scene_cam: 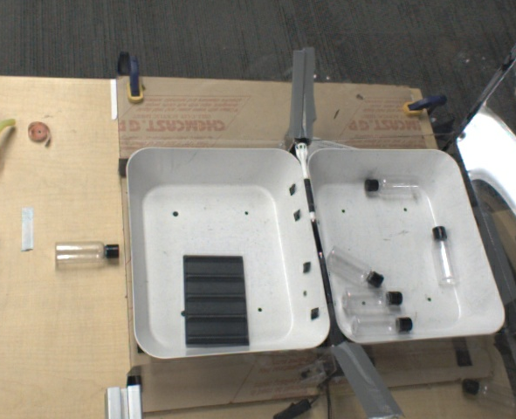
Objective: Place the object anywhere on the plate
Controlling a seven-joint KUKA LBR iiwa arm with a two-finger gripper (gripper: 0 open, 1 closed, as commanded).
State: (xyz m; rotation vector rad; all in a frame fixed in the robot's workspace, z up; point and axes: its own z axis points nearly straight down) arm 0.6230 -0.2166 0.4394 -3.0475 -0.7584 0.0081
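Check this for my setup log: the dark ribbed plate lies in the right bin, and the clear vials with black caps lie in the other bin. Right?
Not quite. The camera view shows the dark ribbed plate in the left bin, not the right. The clear vials with black caps lie in the other bin, the right bin.

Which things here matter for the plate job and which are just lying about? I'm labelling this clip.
Job: clear vials in the right bin; black ribbed plate in the left bin.

Lying about: vial on the bench, blue clamps.
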